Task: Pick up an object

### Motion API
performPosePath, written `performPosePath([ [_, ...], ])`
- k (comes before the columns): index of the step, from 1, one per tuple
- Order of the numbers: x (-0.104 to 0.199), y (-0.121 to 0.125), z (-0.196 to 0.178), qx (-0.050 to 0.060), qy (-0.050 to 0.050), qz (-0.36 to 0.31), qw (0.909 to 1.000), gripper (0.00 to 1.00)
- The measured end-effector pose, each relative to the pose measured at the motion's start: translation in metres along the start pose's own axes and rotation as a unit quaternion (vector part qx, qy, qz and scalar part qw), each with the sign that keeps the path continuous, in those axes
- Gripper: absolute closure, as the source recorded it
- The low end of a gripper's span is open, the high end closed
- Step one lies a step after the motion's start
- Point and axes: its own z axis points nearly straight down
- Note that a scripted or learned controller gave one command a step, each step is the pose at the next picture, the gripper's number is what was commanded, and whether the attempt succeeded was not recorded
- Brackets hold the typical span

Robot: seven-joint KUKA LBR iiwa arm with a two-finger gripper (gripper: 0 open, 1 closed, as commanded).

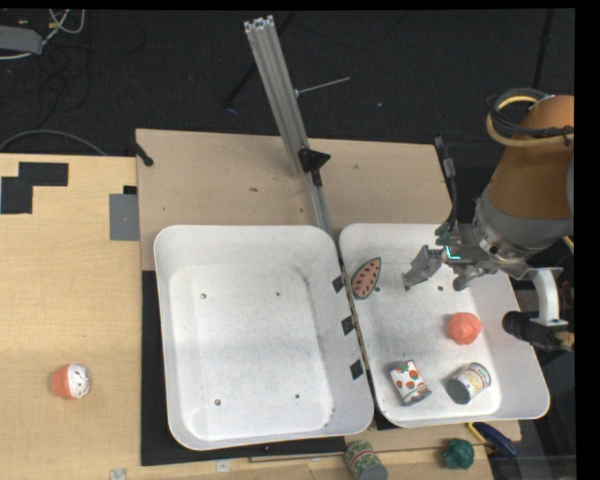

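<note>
**Dark floor, pale wood and one slanting rail**

Up top, a dark floor (141, 66) with loose cables (56, 21) at the far left corner. A tan board (225, 178) lies beneath the bins. To the left sits a lighter wooden bench (66, 281), marked with black patches (33, 183) and a grey patch (122, 216). An aluminium rail (286, 108) slants down across the board's far edge.

Even overhead light, soft shadows, slightly grainy.
</note>
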Motion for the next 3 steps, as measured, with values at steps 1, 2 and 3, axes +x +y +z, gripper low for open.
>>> performPosePath([
  [1,0.001,-0.004,0.044,0.003,0.000,-0.001,1.0000,0.00],
  [2,0.001,-0.005,0.109,0.004,0.001,-0.001,1.0000,0.00],
  [3,0.002,-0.004,0.156,-0.001,0.000,-0.001,1.0000,0.00],
])
